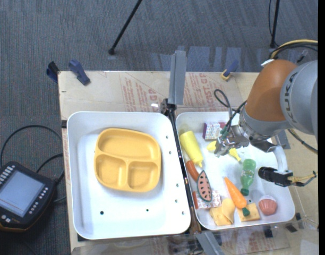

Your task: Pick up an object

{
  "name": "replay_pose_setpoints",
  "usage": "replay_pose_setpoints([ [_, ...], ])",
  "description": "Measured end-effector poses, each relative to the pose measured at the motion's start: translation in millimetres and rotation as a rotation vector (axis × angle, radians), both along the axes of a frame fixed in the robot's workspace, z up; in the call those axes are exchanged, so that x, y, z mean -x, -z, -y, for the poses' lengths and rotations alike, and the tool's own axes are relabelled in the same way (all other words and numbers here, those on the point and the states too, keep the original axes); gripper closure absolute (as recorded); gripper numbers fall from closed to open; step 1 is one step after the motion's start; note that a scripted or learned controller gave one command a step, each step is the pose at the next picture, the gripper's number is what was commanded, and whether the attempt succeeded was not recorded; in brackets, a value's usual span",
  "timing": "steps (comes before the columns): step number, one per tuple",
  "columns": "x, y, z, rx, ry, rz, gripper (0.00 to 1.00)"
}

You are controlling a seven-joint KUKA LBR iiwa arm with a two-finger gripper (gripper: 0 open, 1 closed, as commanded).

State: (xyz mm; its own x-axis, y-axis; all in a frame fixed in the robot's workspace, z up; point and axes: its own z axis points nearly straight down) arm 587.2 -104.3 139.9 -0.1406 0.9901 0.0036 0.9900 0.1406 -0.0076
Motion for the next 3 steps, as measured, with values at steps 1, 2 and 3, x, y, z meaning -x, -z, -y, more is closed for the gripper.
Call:
replay_pose_setpoints([
  [1, -6, -20, -9, 0.002, 0.07, 0.006, 1.0],
  [2, -5, -20, -9, 0.002, 0.07, 0.005, 0.0],
  [3, -31, 56, 56, 0.003, 0.109, 0.0, 0.0],
])
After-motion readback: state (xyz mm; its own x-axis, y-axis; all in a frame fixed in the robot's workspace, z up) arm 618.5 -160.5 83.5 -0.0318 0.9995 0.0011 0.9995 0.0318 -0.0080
